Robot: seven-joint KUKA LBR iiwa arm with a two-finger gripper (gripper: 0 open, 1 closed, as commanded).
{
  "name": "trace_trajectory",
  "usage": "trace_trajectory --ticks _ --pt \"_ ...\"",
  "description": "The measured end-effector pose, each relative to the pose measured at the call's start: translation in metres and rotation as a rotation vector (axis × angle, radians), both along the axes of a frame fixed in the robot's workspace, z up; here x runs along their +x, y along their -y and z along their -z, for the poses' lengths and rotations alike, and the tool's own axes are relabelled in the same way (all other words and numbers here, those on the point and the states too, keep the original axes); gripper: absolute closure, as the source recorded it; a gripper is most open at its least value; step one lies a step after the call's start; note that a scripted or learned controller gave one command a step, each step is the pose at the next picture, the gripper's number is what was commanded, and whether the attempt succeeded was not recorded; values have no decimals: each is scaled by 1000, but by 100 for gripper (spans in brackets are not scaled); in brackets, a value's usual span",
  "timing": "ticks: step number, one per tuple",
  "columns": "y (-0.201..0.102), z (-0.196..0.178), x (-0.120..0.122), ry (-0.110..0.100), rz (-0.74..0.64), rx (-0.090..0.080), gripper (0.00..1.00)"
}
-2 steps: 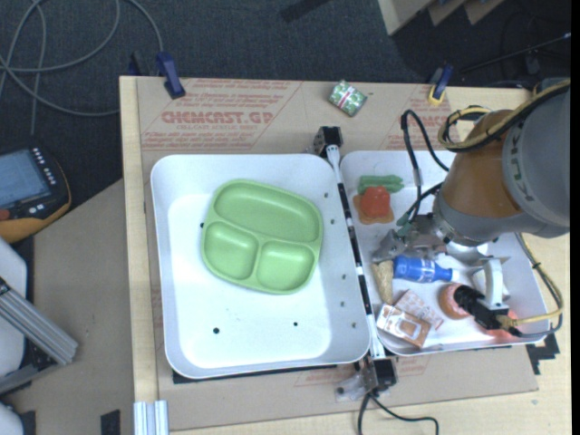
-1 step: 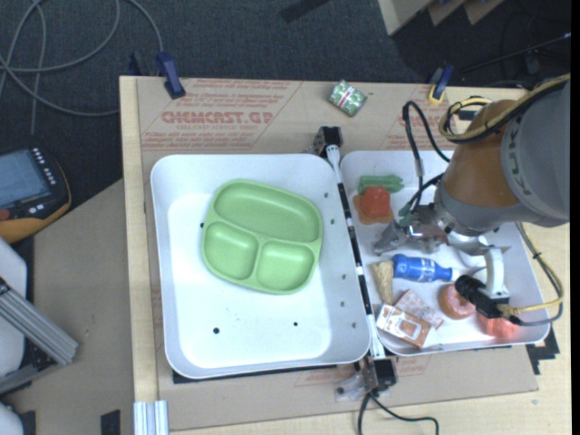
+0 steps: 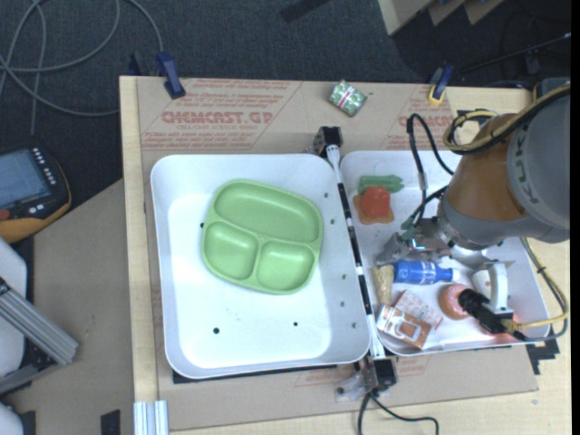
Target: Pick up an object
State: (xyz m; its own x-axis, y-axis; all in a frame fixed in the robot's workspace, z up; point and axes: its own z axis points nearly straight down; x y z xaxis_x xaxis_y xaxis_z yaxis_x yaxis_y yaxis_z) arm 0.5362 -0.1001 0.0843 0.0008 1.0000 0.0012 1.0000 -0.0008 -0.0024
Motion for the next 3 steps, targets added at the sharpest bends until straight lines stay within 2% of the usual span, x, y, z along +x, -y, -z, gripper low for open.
trace_trajectory --ticks 1,2,3 --pt "0 -10 0 2 1 0 100" --pt "0 -10 0 1 0 0 0" --pt "-7 0 -16 2 0 0 0"
